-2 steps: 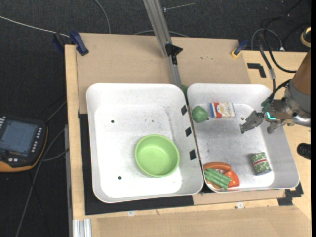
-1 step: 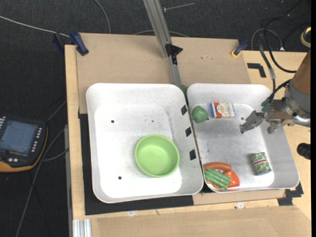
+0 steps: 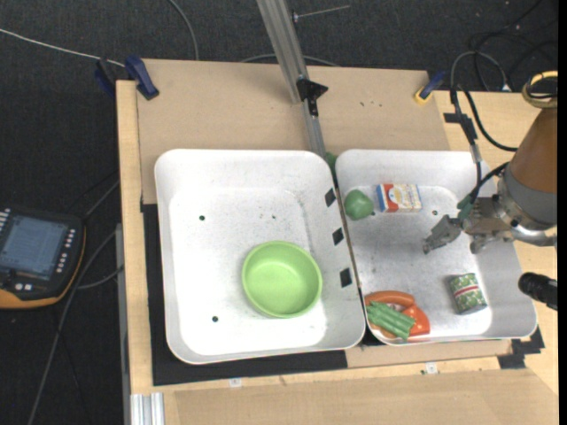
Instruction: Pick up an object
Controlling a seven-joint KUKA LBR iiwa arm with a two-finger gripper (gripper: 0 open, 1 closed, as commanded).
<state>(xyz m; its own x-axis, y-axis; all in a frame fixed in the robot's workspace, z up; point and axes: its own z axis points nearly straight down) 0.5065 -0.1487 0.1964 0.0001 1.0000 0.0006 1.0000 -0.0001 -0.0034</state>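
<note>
gripper (image 3: 459,235) over right bin (image 3: 443,168), holding nothing

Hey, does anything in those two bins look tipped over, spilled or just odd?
Nothing spilled. The small carton lies on its side in the right bin, beside a green ball. The green bowl sits upright in the left bin.

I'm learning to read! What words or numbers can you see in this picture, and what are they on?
No words or numbers can be read here.
Small carton: red and white print, too blurred to read.
Green can: patterned label, too small to read.
Handheld screen beside the bench: display too blurred to read.
Green bowl: no writing visible.
</note>
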